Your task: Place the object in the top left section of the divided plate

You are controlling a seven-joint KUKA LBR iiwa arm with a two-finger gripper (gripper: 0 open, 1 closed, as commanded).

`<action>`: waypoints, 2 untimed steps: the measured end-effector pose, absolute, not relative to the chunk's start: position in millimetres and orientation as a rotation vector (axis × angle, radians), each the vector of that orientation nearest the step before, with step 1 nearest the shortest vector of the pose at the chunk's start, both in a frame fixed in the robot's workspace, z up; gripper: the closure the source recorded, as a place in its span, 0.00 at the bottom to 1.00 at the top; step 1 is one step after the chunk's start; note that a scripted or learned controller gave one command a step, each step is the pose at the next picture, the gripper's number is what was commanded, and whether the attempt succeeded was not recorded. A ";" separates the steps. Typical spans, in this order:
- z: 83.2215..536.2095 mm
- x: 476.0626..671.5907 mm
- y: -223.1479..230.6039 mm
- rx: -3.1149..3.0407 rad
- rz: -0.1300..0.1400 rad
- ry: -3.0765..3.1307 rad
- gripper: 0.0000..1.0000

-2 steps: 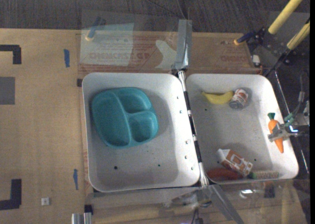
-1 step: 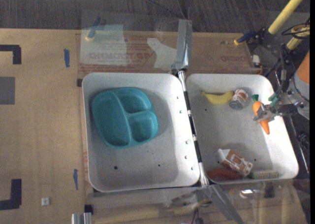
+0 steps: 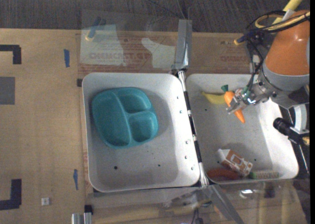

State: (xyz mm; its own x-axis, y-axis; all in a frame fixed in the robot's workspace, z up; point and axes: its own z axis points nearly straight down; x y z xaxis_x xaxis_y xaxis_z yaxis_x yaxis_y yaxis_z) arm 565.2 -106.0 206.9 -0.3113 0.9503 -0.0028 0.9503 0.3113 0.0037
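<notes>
The two-finger gripper [image 3: 237, 104] sits low in the right white bin [image 3: 275, 139], closed around the small orange plastic carrot [image 3: 233, 104], apparently to lift it. One yellow banana-shaped toy [image 3: 212, 98] lies at its nine o'clock; one small carton [image 3: 235, 161] and one red sausage-like piece [image 3: 222, 173] at six. One teal three-section divided plate [image 3: 124, 116] waits in the left white bin [image 3: 142, 169], far toward nine.

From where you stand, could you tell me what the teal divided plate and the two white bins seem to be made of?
The teal divided plate looks like moulded plastic: uniform colour, soft rounded ridges, dull sheen. The white bins seem to be matte plastic or coated metal, with rounded rims; the look leaves that open.
</notes>
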 end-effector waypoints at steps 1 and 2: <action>207.0 565.3 -106.0 1.841 0.002 2.540 0.00; 217.6 566.6 -107.0 1.839 0.005 2.535 1.00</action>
